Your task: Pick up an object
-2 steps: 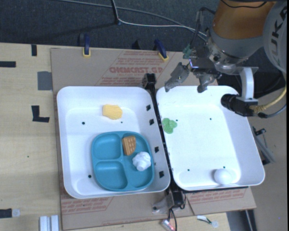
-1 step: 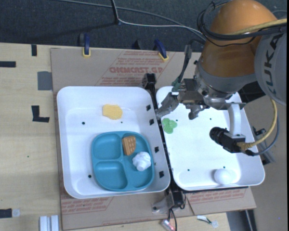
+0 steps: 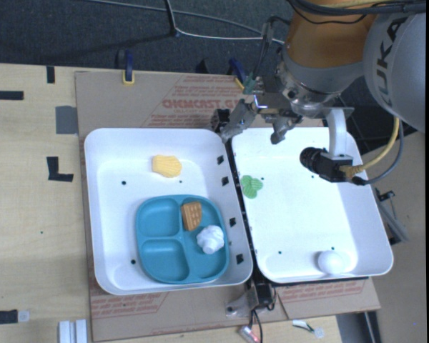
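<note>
My gripper [image 3: 257,128] hangs over the far left corner of the right bin [image 3: 357,224], open, with nothing between its fingers. A small green object [image 3: 252,186] lies on that bin's floor near its left wall, just below the gripper in the view and apart from it. A white ball [image 3: 334,261] rests by the right bin's near edge. In the left bin [image 3: 104,191], a yellow piece [image 3: 167,166] lies toward the back. A blue divided plate [image 3: 164,259] there carries a brown waffle-like piece [image 3: 191,215] and a white crumpled item [image 3: 211,239].
The two bins meet along a shared wall [image 3: 236,199] with black clips. The grey arm with its orange band [image 3: 343,13] fills the upper right, and a black cylinder [image 3: 322,163] juts from the wrist over the right bin. Cardboard lies under the bins.
</note>
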`<action>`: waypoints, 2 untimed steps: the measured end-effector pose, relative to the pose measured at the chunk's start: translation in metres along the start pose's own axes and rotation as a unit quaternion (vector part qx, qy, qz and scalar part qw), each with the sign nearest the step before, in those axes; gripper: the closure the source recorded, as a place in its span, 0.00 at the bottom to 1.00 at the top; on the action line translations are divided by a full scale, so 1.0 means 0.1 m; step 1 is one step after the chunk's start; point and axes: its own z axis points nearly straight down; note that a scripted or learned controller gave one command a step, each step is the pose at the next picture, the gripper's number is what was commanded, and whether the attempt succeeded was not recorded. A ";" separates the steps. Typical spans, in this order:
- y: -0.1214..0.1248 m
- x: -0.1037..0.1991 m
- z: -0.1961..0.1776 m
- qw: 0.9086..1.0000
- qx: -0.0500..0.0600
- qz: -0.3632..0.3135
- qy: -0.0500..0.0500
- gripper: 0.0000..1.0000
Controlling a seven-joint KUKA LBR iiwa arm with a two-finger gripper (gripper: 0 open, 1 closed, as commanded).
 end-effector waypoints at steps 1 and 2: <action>0.10 0.20 -0.17 1.000 0.000 0.000 0.000 0.00; 0.47 0.36 -0.16 1.000 0.001 0.000 0.000 0.00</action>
